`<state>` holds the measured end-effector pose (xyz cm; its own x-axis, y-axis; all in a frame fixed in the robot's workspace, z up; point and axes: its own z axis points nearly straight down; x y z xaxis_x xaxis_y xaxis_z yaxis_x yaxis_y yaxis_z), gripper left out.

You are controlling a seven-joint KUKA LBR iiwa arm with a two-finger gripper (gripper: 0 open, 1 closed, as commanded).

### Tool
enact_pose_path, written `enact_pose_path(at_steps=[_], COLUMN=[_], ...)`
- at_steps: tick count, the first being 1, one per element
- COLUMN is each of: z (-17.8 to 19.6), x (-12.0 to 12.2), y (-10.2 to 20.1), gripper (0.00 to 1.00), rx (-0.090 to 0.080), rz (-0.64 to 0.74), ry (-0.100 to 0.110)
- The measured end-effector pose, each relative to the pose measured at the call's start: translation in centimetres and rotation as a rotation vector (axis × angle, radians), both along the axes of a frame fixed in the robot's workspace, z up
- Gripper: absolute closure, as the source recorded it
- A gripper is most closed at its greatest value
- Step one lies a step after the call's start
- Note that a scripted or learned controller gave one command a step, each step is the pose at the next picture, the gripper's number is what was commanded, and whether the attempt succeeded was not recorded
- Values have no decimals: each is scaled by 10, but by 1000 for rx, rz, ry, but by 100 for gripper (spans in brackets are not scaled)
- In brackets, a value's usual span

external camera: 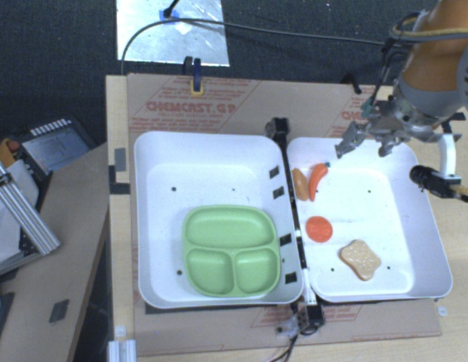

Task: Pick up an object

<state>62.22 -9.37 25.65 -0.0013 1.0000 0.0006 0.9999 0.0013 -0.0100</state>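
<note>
Claw (367,140), spread and holding nothing, hovers beyond the carrot (317,181), so approach seems underway; next, descend over it.

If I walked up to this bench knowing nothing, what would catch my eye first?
Probably the pale green divided plate, sitting in the left white bin toward its near edge. Next, the little bright foods in the right bin: an orange carrot beside a tan piece near the divider, a red disc below them, and a slice of toast. The gripper hangs open over that bin's far edge.
</note>
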Motion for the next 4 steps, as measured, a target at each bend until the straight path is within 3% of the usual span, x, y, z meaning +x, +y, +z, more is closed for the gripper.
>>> enact_pose_path(at_steps=[1,4], z=[7,-142], x=[2,-20], y=[0,-4], gripper=[0,0], rx=[-1,0], rz=[2,0], ry=[-11,-7])
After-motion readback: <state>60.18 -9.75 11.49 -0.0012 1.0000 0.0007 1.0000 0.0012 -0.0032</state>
